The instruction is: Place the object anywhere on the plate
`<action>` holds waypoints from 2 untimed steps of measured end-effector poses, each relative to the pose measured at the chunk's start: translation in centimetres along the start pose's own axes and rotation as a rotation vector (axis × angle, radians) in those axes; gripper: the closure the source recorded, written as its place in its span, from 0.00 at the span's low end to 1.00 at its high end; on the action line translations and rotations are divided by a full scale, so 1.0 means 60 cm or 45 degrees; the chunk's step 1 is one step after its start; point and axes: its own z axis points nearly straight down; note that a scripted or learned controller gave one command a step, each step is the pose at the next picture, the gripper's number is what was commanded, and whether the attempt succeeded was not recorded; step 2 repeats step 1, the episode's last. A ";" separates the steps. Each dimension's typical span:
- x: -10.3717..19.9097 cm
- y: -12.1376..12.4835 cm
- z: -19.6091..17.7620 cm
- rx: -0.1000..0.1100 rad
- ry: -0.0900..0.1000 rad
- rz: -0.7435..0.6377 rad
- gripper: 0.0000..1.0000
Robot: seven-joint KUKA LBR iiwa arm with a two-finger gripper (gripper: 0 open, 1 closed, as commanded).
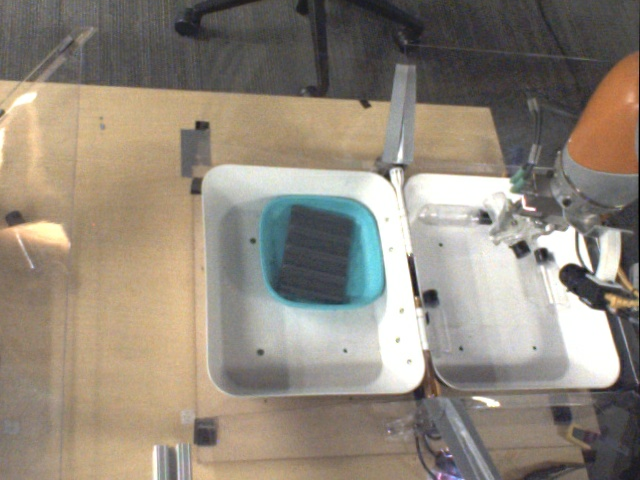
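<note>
A teal square plate [368, 230] sits in the left bin [232, 298], towards its back. On the plate lies a dark grey ridged block [317, 255], flat and near the plate's middle. My gripper [526, 236] hangs over the back right part of the right bin [500, 353], well away from the plate and the block. The arm's orange band [610, 118] rises above it at the right edge. Nothing visible hangs from the gripper.
A clear, glassy item [447, 213] lies near the right bin's back wall, just left of the gripper. A small black piece [430, 296] sits by the wall between the two bins. Cables [590, 288] trail at the far right. An office chair base [315, 8] stands beyond the bench.
</note>
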 end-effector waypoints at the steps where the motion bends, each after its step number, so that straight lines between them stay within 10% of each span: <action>1: 0.000 0.000 0.000 0.000 0.000 0.000 0.00; 2: 0.000 0.000 0.000 0.000 0.000 0.000 0.00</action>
